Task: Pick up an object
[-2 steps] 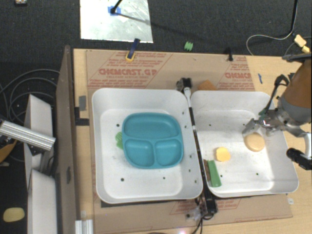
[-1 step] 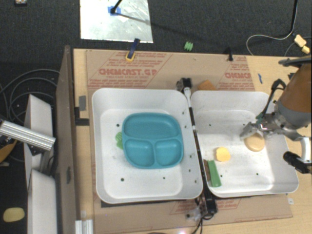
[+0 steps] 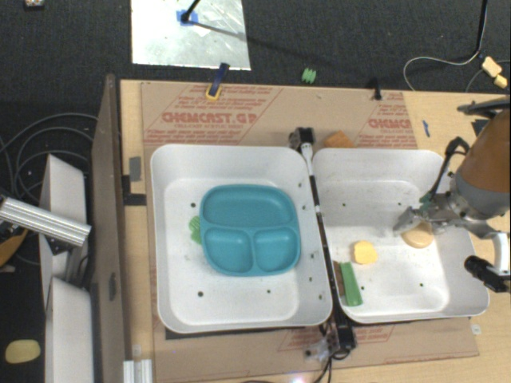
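The claw (image 3: 417, 220) is down inside the right bin (image 3: 383, 166), at about three o'clock from that bin's middle, and its tip sits right on top of a small tan lump (image 3: 417, 238) lying on the bin floor. From where I stand the tip is a grey blur, so I cannot tell how it is set or whether it has any real hold of the lump; the lump looks to be resting on the floor, not lifted. Behind the claw the arm (image 3: 485, 170) runs off toward two o'clock, grey with its orange band.

Going outward, at about eight o'clock from the claw lies a round yellow piece (image 3: 365, 253), near but apart from the tan lump. Farther on, by the divider at the bin's seven o'clock, a green stick (image 3: 350, 284) lies lengthwise. Just outside the bin's top rim at eleven o'clock sits an orange piece (image 3: 338, 140).

The left bin (image 3: 172, 214) holds a teal divided plate (image 3: 249, 228), with a bit of something green (image 3: 195, 228) peeking out at its nine o'clock edge.

As for the job, I would say the reach is done and the claw is on its target, but the grasp is unproven and the lift has not happened.
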`<state>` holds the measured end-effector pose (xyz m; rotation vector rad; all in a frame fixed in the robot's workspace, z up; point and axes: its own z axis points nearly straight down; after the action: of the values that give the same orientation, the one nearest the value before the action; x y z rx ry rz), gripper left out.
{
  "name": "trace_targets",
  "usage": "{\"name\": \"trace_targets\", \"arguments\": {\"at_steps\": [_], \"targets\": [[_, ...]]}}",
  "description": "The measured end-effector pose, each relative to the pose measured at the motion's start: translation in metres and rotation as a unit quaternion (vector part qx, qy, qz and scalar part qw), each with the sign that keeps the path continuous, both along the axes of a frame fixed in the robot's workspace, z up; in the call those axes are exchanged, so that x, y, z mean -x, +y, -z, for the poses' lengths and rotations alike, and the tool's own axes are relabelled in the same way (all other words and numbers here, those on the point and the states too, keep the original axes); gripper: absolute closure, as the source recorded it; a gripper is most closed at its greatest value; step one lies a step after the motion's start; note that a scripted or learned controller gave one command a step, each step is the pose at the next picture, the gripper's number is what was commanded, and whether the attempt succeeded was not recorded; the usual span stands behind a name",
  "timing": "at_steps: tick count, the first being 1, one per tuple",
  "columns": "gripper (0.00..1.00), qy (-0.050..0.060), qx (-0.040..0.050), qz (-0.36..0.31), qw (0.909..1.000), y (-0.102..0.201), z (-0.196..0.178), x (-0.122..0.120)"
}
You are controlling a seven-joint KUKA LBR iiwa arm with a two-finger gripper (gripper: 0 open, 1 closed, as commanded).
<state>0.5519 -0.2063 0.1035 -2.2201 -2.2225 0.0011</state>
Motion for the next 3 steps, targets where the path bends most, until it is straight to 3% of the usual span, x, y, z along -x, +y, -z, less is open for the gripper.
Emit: {"name": "trace_targets", "arguments": {"at_steps": [1, 2, 3], "targets": [[0.0, -0.002, 0.0004, -0.002, 1.0, 0.0, -0.005, -0.009], [0.0, -0.007, 0.0025, -0.001, 1.0, -0.001, 0.014, -0.003], [1.0, -0.011, 0.0027, -0.002, 0.9999, -0.001, 0.0, -0.005]]}}
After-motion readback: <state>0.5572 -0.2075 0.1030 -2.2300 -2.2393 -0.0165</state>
